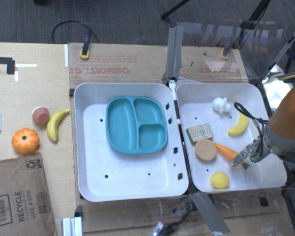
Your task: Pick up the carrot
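While one carrot [226, 152] lies alone, two bananas [239, 125] [56, 125] show.

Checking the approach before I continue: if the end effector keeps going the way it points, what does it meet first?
Most likely the carrot: the end effector points left at its thick end, though height above it is unclear.

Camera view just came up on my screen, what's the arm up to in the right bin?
The grey arm's two-finger gripper is down in the right white bin, at the leafy end of the orange carrot. The carrot lies flat on the bin floor beside a round tan cracker-like disc, not lifted. Whether the gripper has hold of it is unclear from this angle. A yellow banana and a yellow lemon lie nearby. The teal divided plate sits in the left bin.
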Motion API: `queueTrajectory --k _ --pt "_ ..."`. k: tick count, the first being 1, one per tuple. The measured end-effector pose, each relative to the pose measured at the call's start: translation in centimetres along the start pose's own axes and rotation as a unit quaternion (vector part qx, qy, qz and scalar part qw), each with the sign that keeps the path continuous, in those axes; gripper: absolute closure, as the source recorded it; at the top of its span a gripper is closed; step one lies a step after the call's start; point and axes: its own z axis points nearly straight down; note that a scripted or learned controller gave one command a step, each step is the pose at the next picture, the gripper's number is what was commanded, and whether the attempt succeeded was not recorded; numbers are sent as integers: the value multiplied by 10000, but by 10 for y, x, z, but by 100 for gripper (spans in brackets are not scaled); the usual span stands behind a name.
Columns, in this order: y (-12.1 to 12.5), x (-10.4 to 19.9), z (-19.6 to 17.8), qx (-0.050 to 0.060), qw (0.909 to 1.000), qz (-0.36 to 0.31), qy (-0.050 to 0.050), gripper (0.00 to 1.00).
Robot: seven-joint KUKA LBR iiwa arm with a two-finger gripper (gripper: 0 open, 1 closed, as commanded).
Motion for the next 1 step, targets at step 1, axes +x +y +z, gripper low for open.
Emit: queueTrajectory --k 1 --pt "82 23 -100 1 9995 -321 -11 100"
